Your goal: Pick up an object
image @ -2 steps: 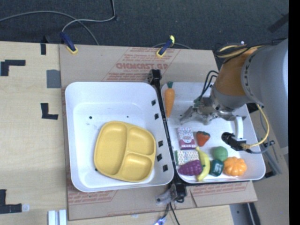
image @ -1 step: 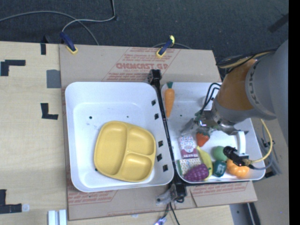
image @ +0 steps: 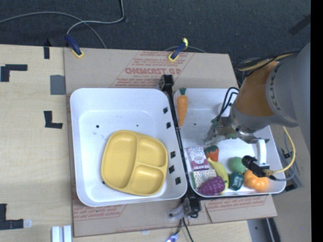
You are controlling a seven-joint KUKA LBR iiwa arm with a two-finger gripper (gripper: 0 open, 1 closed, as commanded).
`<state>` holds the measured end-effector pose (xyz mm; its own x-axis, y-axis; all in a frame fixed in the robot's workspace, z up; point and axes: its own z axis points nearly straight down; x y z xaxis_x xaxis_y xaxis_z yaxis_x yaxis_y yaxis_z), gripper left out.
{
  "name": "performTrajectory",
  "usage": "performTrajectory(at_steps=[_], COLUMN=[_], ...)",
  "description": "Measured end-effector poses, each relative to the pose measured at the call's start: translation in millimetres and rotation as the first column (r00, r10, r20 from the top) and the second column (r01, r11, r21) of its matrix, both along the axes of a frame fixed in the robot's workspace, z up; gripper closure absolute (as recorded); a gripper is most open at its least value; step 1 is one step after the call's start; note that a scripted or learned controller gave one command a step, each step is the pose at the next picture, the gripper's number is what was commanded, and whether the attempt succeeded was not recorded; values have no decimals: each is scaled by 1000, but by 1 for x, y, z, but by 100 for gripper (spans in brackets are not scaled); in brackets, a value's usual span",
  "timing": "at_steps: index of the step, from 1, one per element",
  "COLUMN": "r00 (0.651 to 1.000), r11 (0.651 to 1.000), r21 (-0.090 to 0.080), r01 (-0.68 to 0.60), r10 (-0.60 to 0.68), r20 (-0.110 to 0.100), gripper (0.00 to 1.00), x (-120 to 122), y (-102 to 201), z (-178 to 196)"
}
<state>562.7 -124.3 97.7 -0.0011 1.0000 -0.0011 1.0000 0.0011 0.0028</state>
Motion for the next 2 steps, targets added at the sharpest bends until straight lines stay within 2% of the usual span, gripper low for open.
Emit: performTrajectory(at_steps=[1, 2], r00=[1000, 1000], r11=[1000, 1000], r21=[0, -1], r01=[0, 1], r10=[0, -1], r20=[-1, 2], gripper=[0, 0], x=[0, -45], y=[0, 16], z=[0, -11])
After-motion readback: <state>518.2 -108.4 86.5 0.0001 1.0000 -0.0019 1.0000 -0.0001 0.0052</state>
